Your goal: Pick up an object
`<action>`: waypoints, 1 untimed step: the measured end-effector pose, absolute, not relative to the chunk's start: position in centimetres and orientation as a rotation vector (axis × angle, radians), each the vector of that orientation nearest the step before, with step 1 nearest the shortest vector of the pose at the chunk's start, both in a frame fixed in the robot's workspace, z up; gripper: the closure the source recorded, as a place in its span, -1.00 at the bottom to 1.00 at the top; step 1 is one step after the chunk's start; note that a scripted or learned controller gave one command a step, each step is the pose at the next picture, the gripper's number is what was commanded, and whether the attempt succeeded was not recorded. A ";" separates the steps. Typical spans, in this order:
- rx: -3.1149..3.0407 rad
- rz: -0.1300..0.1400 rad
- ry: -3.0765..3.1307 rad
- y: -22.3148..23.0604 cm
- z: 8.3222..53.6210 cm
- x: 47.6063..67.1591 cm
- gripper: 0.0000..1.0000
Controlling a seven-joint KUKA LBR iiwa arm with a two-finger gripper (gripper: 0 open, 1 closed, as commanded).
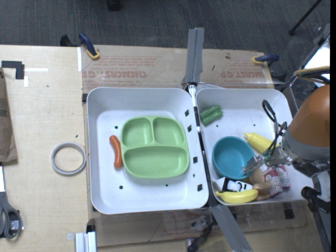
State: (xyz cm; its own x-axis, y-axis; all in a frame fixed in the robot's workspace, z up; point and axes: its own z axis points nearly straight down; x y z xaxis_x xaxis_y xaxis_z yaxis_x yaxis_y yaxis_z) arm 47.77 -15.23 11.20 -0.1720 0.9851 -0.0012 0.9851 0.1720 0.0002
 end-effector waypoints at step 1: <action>1.817 0.001 2.560 -20.3 9.2 53.0 -1.00</action>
